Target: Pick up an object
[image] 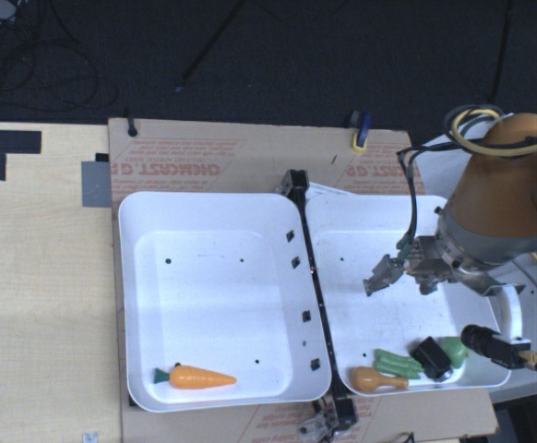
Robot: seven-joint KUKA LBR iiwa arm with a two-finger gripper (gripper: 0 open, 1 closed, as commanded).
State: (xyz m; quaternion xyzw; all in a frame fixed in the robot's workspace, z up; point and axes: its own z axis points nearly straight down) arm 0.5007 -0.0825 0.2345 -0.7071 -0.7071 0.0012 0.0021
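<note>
A pale wooden tabletop [38, 275] carries cardboard [250, 160] under two white bins. An orange carrot [202, 377] lies at the left bin's [208, 212] near edge. In the right bin [379, 220], the gripper [386, 275] hangs open, holding nothing, above green, black and tan toys [407, 369] at its near edge.

The cardboard sheet [250, 150] under the bins bears red inverted lettering, not clearly readable.

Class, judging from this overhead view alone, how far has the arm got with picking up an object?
Done: the gripper is over the right bin. In hand: nothing shows between its fingers. Left: the whole pick. The green toy, the tan pear-shaped toy and a black piece lie along that bin's near edge, and the carrot lies in the left bin.
</note>
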